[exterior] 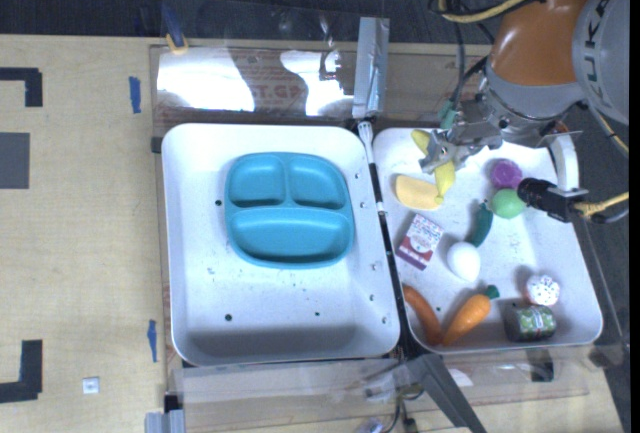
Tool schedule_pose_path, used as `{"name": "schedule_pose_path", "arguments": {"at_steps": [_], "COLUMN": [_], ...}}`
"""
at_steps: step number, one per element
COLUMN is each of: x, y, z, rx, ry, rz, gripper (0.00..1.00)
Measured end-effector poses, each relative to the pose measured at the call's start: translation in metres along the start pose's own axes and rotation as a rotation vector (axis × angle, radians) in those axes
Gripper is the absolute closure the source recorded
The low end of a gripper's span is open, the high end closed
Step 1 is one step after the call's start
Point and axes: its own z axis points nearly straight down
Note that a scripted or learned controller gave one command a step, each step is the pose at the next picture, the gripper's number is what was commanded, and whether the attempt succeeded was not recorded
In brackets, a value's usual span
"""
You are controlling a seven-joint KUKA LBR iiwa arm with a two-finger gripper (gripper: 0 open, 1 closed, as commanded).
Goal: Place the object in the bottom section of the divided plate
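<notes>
Blue plastic is what I pick out first: the divided plate (290, 207) lies in the middle of the left bin (190, 301), with two small sections on its far side and one wide section on its near side. I see nothing lying in any of the three.

The arm (550, 41) comes in from about two o'clock and hangs over the far edge of the right bin (585, 306). Its gripper (447, 153) points down toward a yellow banana (441, 173) at the bin's twelve o'clock. I cannot tell whether the fingers are apart or together, nor whether they touch the banana; the metal parts and the fruit overlap from my angle.

Just at seven o'clock of the gripper lies a pale yellow wedge (417, 192), close beside the banana. At four o'clock of it sit a purple piece (504, 171) and a green piece (508, 204), touching or nearly so. Near the bin's centre I see a small red and white packet (421, 242), a white egg (463, 262) and a dark green stalk (482, 225). Along the six o'clock wall lie an orange-red sausage (422, 313), a carrot (470, 313), a dark can (529, 322) and a speckled white ball (542, 291).
</notes>
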Motion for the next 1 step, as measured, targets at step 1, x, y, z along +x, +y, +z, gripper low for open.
{"name": "schedule_pose_path", "arguments": {"at_steps": [1], "x": [0.0648], "y": [0.0131], "z": [0.0106], "rx": [0.003], "ry": [0.001], "rz": [-0.087], "gripper": [1.00]}}
